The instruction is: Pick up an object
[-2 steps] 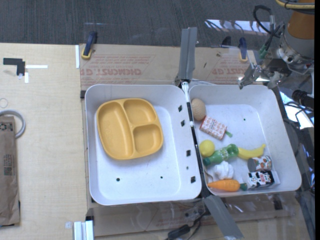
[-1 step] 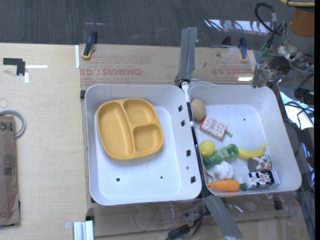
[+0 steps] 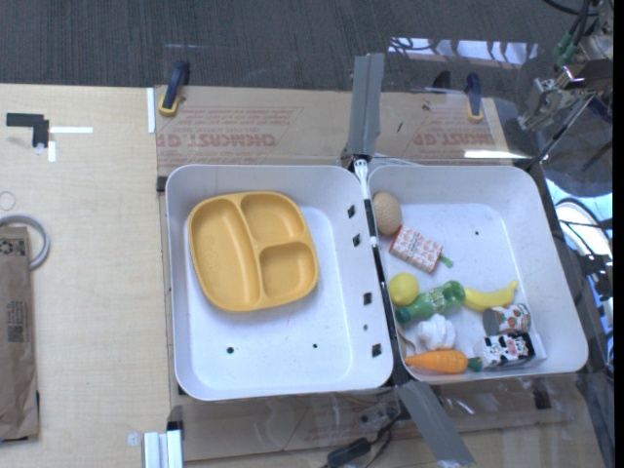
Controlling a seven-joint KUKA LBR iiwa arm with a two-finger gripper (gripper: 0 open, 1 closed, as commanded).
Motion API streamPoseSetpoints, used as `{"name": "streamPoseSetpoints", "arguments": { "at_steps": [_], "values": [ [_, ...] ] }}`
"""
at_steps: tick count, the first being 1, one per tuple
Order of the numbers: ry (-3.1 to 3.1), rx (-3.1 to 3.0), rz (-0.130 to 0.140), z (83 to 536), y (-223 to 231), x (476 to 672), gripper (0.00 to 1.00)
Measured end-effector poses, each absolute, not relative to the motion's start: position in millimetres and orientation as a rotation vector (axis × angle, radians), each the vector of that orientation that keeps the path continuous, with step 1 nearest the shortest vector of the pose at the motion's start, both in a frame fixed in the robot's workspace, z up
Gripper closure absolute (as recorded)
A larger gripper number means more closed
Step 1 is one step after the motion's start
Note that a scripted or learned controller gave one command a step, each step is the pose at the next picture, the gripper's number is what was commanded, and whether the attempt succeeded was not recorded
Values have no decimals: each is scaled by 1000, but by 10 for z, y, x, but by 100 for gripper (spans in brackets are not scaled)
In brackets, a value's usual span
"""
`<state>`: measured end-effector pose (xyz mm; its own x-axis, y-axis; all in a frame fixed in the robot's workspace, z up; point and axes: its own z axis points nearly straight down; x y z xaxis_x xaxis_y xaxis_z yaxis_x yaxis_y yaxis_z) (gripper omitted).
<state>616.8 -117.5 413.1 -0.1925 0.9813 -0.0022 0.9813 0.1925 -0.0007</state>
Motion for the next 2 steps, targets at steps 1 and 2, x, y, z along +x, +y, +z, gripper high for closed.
{"name": "streamPoseSetpoints", "arguments": {
  "at_steps": [1, 2],
  "values": [
    [2426, 1993, -8, 4208, -1179, 6179, 100],
    [2426, 1991, -11, 4290, -1183, 6189, 100]
  ]
}}
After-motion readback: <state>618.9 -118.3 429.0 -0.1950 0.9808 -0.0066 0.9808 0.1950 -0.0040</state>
